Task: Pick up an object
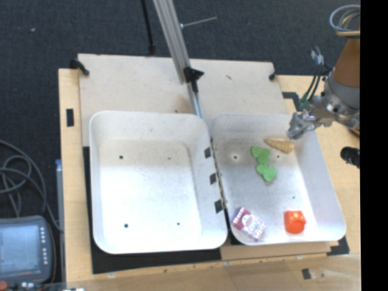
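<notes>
Pincer (298,128), state unclear, hovers just above tan cone (279,144), near green pieces (263,163).

surface (70,180): tan board on dark floor | left bin (103,162): white, speckled | aluminium post (171,32): slanting up from behind the bins | grey monitor (23,250): bottom-left corner | grey cables (15,168): looped just above the monitor
</notes>
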